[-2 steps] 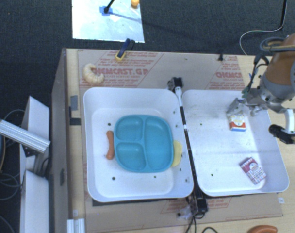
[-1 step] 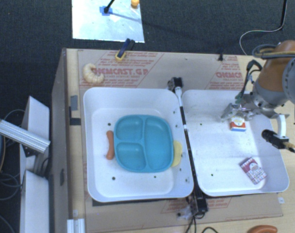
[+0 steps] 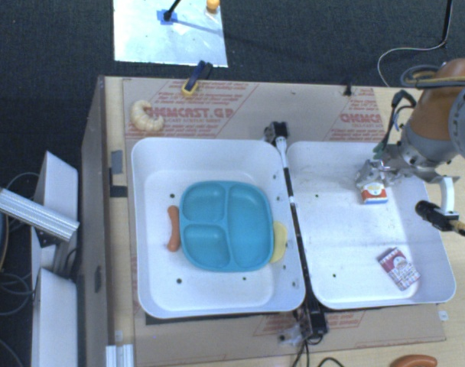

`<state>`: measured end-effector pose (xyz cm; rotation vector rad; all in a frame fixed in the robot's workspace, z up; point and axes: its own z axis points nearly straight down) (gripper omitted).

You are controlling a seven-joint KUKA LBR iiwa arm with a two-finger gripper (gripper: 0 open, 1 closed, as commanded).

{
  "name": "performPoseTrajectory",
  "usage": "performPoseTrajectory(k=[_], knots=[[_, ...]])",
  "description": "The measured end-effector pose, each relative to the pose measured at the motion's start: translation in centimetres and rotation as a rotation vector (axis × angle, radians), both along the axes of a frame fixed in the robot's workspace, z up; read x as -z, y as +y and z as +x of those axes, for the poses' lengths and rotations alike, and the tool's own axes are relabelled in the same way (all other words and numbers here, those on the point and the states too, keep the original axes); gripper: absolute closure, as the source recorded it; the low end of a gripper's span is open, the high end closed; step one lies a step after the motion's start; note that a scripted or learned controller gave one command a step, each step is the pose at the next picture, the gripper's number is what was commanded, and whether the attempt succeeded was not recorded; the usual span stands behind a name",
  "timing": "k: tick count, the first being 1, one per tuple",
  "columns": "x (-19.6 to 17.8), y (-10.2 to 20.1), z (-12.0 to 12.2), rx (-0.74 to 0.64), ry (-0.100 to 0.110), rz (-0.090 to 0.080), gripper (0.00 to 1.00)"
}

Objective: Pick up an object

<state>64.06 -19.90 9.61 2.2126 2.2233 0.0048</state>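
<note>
Red lettering reading "CHEMCAST GP" is printed across the brown board under the two bins, and is repeated partly at the right. On the board's upper left a pale ridged toy is seen, with a yellow-and-blue clamp beside it. In the left bin a blue divided plate is laid flat, an orange sausage just to its left and a yellow piece tucked under its right edge. In the right bin a small orange-and-white carton is found near the top, its print too small to be read, and a red patterned packet lies near the lower right corner. The gripper is lowered just above the carton, apparently touching it; how its grip is set cannot be told.
</note>
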Motion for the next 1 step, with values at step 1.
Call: performPoseTrajectory(k=[1], knots=[[-5.89,7.1,0.55,-0.001,0.0,0.002,1.0]])
